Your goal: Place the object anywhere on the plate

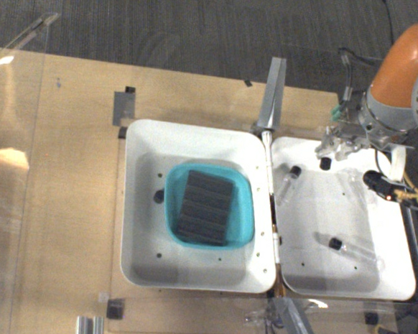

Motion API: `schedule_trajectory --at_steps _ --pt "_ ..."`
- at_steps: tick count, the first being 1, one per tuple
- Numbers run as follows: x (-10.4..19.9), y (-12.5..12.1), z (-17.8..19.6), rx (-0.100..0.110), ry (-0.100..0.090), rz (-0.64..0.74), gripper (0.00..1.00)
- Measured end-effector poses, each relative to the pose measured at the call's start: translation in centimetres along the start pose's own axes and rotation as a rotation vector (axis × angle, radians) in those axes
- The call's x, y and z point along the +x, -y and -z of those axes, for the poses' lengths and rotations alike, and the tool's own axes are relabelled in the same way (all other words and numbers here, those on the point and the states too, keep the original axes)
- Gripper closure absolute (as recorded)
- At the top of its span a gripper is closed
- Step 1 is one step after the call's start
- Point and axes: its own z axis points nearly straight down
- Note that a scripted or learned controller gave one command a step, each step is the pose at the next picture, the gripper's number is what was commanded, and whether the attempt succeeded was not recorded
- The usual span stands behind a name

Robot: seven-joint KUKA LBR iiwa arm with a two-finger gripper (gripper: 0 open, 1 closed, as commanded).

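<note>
A dark ribbed block was seen lying flat on the teal plate in the left bin, so the placing was judged done. The block was judged light and fairly stiff, best taken across its narrower sides. From the gripper, at the right bin's upper rim, it lay at about eight o'clock, well apart. The gripper's state could not be told.

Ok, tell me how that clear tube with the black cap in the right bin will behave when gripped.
The clear tube looks round and lies flat, so a nudge probably rolls it. Its smooth see-through wall may slip between fingers. It looks thin and light, likely to skid across the right bin.
</note>
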Motion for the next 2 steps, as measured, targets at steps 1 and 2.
schedule_trajectory --at_steps 1,2 --pt "5.8 5.4 -1.4 0.002 -0.003 0.275 1.00" --pt "11.2 11.2 -1.3 0.001 -0.004 0.442 1.00"
